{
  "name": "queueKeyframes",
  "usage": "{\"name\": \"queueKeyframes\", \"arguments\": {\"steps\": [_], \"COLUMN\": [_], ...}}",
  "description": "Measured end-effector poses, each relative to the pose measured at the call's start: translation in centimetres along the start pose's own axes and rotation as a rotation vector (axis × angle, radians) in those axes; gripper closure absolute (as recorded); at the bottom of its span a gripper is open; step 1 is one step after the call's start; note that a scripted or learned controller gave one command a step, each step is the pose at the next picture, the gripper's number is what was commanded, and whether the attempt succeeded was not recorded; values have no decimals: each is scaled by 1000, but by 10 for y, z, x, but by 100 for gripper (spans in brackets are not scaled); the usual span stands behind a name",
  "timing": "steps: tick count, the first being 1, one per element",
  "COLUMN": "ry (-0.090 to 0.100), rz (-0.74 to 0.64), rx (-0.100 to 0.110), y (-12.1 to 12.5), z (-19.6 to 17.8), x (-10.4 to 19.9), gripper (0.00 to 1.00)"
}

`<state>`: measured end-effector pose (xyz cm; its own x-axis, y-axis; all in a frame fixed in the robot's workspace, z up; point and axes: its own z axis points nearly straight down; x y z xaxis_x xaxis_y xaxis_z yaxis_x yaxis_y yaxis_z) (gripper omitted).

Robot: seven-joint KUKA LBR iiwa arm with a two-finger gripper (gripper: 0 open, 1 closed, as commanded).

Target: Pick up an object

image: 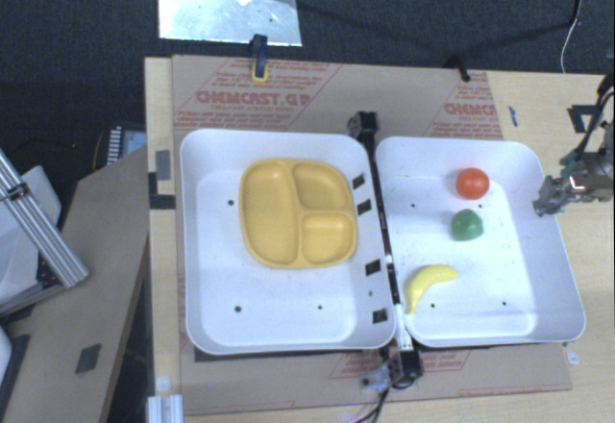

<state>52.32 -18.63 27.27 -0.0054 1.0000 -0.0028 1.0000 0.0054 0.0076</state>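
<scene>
From my station I see the gripper (555,194) at the right edge of the frame, sitting just over the right rim of the right bin (538,320), well apart from everything inside it; it is too small and blurred for me to tell how it is set, and nothing shows in its grasp. In that bin I count three things: an orange-red ball-like fruit (472,183) toward the upper middle, a green rounded piece (467,225) just below it, close but not touching, and a yellow banana (428,284) lower down and to the left, near the divider between the bins. The left bin (207,306) holds a yellow divided plate (296,212) with three compartments, lying flat near its centre. Both bins rest on a brown cardboard sheet (317,89) printed with red lettering.
</scene>
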Motion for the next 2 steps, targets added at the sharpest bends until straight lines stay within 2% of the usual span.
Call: {"name": "queueKeyframes", "arguments": {"steps": [1, 2], "ry": [4, 5], "rz": [-4, -6], "rx": [4, 4], "y": [14, 29], "z": [-2, -2], "x": [46, 104], "gripper": [100, 100]}}
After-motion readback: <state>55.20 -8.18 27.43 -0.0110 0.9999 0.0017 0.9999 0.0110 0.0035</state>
